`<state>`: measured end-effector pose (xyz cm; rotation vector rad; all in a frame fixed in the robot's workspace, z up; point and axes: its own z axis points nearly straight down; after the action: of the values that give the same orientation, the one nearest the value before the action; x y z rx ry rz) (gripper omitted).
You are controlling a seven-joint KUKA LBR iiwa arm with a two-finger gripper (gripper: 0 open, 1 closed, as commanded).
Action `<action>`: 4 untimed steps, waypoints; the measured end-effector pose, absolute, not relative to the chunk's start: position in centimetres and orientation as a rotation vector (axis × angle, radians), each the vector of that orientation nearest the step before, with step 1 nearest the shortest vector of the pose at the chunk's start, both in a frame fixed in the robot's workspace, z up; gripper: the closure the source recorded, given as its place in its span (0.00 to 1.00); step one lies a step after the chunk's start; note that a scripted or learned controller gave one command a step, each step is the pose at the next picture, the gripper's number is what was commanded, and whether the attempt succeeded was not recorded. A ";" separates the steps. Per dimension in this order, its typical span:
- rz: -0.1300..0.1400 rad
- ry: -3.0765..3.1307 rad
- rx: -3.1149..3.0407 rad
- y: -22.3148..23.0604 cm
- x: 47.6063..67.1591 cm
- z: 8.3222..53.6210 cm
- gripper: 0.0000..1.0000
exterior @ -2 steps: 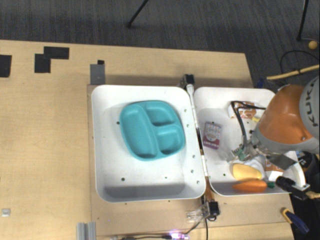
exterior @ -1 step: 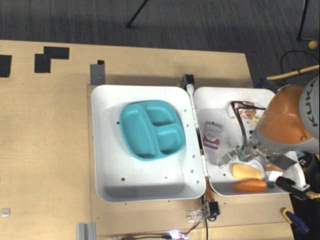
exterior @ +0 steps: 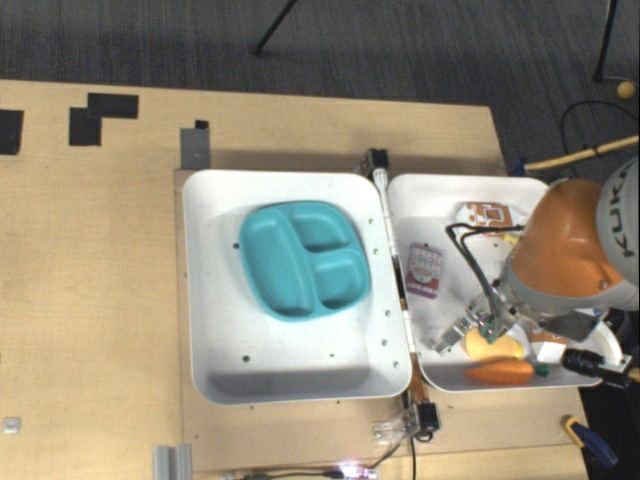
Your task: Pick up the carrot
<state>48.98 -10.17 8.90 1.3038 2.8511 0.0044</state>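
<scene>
Camera view: arm [exterior: 575, 243] reaches in from right, over right bin [exterior: 440, 193]. Gripper [exterior: 462, 334] low in that bin, w/ fingers slightly spread, pinching nothing I can see. Carrot [exterior: 500, 372] lies along bin's near wall, just beside the gripper, next to a yellow item [exterior: 497, 349]. Purple packet [exterior: 424, 270] and small box [exterior: 486, 214] sit farther back. Left bin [exterior: 205, 298] has a teal tray [exterior: 303, 258].

The arm [exterior: 600, 238] is grey, with part of a dark printed letter on its casing at the right edge. A rounded, glossy orange band [exterior: 565, 238] sits above the wrist. Below it comes a grey wrist section. A thin black cable [exterior: 468, 253] loops out to the left. The gripper [exterior: 470, 328] is small, metallic, with bare silver parts.
</scene>
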 end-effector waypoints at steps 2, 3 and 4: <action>0.007 2.656 1.662 -8.8 49.4 13.4 1.00; 0.006 2.655 1.664 -8.9 49.4 13.4 0.00; 0.007 2.831 1.346 -9.8 49.0 8.8 0.00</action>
<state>49.03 -9.77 8.79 1.3456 2.8305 0.0069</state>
